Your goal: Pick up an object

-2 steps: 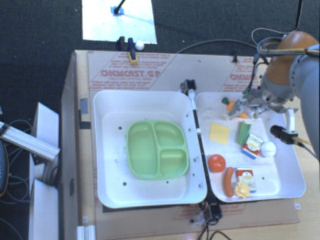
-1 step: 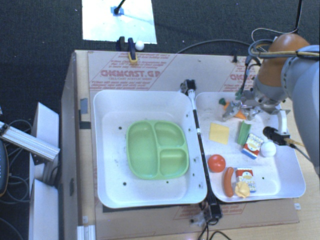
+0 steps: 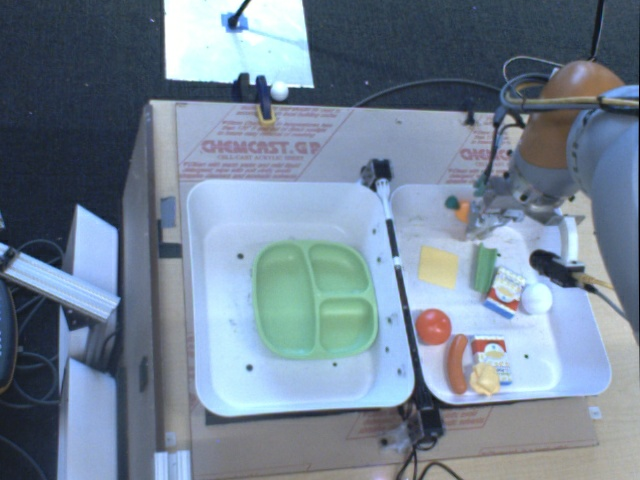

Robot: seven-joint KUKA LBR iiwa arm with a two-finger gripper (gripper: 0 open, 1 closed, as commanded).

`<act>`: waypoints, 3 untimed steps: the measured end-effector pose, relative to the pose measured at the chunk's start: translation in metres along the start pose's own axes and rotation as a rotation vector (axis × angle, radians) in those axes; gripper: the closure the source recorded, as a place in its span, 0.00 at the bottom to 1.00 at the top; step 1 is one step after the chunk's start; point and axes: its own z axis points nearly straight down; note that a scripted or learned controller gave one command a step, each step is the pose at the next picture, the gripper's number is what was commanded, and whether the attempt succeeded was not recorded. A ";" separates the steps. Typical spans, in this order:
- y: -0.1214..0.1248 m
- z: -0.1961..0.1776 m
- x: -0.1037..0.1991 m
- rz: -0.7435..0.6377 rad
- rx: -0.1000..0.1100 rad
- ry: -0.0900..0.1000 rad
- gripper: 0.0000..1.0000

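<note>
My gripper (image 3: 487, 218) hangs over the far part of the right bin (image 3: 590, 353), just right of a small orange carrot piece (image 3: 458, 208). Directly in front of it lies a green stick-shaped piece (image 3: 484, 268), with a yellow cheese square (image 3: 438, 266) to that piece's left. Further forward are a small white and red box (image 3: 506, 290), a white egg (image 3: 537, 298), a red tomato (image 3: 433, 326), a sausage (image 3: 458, 362), a red box (image 3: 491, 351) and a yellow lump (image 3: 484, 379). I see nothing held.
The left bin (image 3: 225, 228) holds a green divided plate (image 3: 315, 298). A black and white rod (image 3: 388, 230) lies along the wall between the bins. The grey arm (image 3: 605, 138) with its cables reaches in over the right bin's far right corner.
</note>
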 end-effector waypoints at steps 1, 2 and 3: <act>0.000 0.000 0.000 -0.001 -0.002 0.000 0.00; 0.001 -0.012 0.000 -0.003 -0.001 0.000 1.00; 0.001 -0.011 0.000 -0.004 -0.002 -0.001 0.00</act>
